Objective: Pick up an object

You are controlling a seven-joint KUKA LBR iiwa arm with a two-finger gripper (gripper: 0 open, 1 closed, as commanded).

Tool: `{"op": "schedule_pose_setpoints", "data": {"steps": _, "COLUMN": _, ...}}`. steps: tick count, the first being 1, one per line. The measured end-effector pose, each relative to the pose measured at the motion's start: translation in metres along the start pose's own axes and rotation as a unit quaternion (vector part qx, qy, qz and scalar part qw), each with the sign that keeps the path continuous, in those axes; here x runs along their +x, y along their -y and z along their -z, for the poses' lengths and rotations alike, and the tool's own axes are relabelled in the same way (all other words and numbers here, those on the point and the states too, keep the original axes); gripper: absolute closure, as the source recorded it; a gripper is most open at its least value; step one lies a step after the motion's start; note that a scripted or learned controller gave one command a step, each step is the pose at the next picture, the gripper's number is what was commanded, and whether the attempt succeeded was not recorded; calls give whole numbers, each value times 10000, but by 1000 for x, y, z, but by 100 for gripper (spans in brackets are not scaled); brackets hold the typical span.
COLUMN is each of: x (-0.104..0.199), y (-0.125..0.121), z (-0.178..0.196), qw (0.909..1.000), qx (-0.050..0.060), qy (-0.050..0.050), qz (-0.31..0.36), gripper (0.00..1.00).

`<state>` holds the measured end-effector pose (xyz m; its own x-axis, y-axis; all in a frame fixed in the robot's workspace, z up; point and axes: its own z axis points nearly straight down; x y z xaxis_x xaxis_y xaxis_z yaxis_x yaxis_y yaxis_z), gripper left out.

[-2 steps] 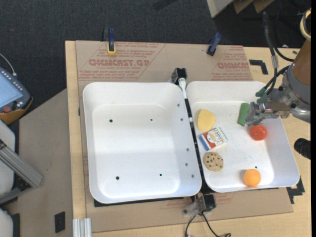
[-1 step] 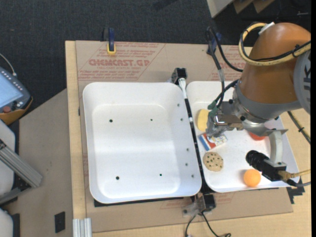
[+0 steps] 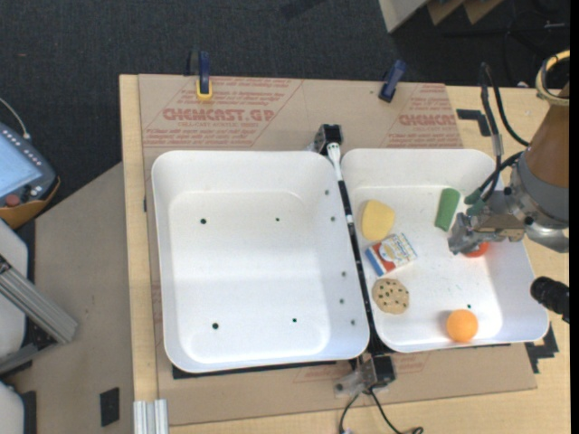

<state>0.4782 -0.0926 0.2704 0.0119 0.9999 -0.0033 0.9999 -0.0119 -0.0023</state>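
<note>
Gripper [image 3: 469, 240] low over the right bin [image 3: 425, 165], at its right side, arm [image 3: 552, 165] coming in from the right. Whether the gripper is clenched or released: cannot tell, the wrist hides it from this slant. A red thing [image 3: 476, 250] peeks out under it, touching or just below; too covered to name, and not visibly grasped.

Right bin contents:
- green block [image 3: 447, 208], upright-ish, just left of and slightly far of the gripper
- yellow piece [image 3: 377, 219], near the divider [image 3: 348, 233]
- small packet [image 3: 392, 251], red, white and blue, near of the yellow piece
- cookie [image 3: 391, 295], near of the packet
- orange ball [image 3: 462, 325], near-right corner, well apart from the rest

Left bin [image 3: 181, 174] carries nothing to pick. Both bins sit on a cardboard-covered surface [image 3: 271, 107].

Judgement: step in hand is the descent and close on the red thing. To do it well: centre over the red thing before closing, keep clear of the green block on the left so it is not clipped or dragged, and go down fully to the bin floor, since the target looks low. Lift straight up, then check that something is actually held. Right wall is near; avoid drifting that way.
</note>
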Motion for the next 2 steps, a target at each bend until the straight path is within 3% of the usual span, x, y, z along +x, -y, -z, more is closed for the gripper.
{"op": "schedule_pose_setpoints", "data": {"steps": 2, "x": 7, "y": -2, "z": 21, "qw": 10000, "qx": -31, "qy": -6, "qz": 62, "gripper": 100}}
